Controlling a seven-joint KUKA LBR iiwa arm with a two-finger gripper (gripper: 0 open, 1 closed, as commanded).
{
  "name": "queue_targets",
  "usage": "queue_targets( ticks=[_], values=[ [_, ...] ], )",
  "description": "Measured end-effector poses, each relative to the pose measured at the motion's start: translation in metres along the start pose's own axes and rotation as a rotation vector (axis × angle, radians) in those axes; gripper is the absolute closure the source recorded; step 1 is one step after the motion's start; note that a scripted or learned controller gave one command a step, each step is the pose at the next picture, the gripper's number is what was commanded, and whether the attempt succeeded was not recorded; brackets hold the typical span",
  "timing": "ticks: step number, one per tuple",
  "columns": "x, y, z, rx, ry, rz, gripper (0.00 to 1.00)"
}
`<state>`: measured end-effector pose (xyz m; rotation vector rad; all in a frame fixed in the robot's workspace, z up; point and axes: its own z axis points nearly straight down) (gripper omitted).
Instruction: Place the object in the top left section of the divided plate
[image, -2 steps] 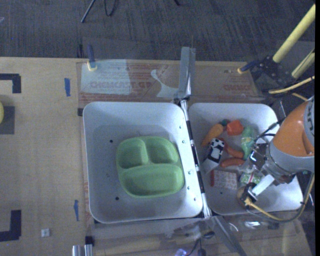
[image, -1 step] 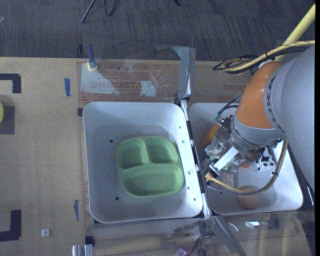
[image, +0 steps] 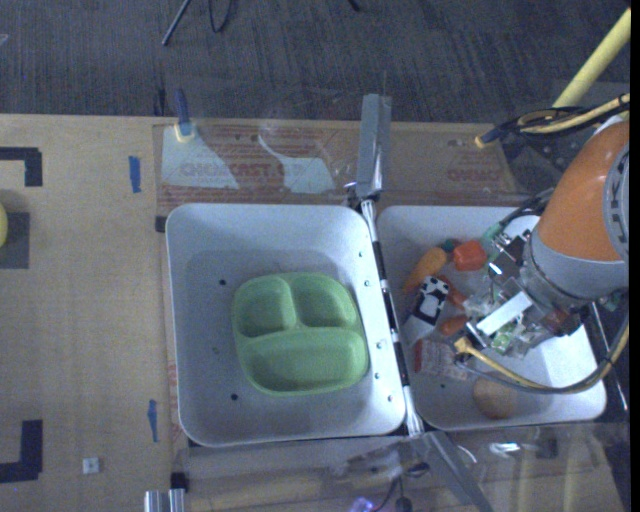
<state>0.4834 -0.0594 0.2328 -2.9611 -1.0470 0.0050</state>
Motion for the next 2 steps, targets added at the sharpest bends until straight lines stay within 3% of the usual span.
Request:
queue_targets(
  ticks=[1,2],
  values=[
    [0.0353,-0.0513,0.0494,0.002,0.000,-0.319,1.00],
    [0.0351,-0.0510,0.0494,0.002,0.000,-0.318,0.00]
  ],
)
